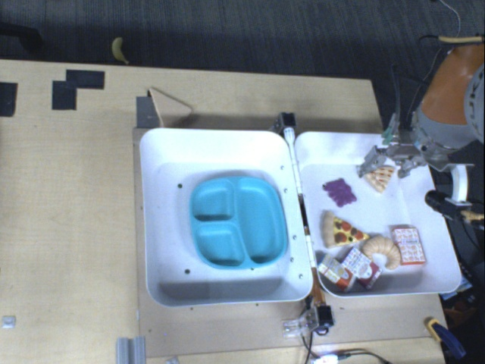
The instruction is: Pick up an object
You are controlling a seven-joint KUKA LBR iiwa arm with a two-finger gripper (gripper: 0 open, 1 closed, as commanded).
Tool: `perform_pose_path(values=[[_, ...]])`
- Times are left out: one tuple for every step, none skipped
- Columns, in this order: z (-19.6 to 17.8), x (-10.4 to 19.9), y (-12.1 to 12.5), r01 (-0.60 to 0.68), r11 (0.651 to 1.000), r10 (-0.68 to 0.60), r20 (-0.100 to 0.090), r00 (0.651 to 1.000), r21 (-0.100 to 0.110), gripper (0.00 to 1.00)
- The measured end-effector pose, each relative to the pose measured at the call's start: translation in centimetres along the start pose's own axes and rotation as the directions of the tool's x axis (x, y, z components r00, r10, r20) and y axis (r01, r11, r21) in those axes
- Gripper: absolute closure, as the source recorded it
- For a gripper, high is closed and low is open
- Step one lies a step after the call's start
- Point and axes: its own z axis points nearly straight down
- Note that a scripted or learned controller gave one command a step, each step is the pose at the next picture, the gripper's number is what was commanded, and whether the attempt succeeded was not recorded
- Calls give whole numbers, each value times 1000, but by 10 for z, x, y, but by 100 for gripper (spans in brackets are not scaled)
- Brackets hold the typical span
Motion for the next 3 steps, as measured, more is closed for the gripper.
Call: perform_pose_path(values=[[72,-1,-63,-3,1000,3,0,1000,-1,0],[71,41,-130,-5,1000,5,1,1000,-6,0],[59,40,-128,-5,1000,5,2,1000,-12,100]])
